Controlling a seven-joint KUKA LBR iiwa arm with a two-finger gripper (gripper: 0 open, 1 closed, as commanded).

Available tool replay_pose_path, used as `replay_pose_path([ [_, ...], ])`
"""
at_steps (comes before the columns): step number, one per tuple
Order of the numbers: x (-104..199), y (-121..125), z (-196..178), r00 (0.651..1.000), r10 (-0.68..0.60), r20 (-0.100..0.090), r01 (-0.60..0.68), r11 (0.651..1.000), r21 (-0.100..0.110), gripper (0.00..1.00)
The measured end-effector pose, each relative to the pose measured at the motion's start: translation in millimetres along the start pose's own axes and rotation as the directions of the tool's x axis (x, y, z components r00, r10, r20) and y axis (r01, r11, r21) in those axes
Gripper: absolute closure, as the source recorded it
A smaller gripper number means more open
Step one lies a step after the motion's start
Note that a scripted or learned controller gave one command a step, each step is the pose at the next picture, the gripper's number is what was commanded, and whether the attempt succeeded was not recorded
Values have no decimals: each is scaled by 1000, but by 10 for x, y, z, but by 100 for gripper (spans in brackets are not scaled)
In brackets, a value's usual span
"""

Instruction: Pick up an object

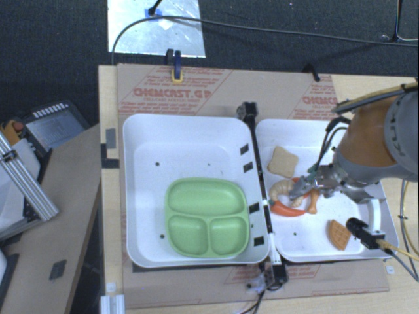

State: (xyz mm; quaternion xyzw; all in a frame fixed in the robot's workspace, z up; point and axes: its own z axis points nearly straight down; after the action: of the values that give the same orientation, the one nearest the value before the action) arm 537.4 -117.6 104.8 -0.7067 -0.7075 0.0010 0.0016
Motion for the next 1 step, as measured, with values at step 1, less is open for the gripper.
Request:
replay_pose_path([
  [1,3,6,209,1000,-1,0,1,1000,-3,0],
])
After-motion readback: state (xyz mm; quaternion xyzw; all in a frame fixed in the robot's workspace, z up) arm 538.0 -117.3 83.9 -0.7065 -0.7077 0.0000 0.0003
